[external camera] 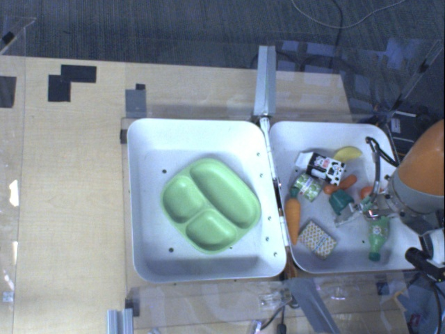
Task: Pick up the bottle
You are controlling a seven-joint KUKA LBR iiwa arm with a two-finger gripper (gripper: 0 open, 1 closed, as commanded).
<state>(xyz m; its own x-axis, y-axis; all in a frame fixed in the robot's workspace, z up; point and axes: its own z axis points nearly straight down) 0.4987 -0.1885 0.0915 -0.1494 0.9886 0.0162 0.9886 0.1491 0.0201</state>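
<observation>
Light wood table (69, 207) spreads well left of tool (368, 207). Black tape patches (69, 81) on far-left part of table. Dark grey carpet floor (174, 12) beyond table, far side from tool. Thin cable (327, 9) loops on carpet, above and left of tool. Grey metal post (265, 82) stands upright left of tool, at table's far edge. Clear panel edge (17, 30) at far left. Even, soft light.
</observation>
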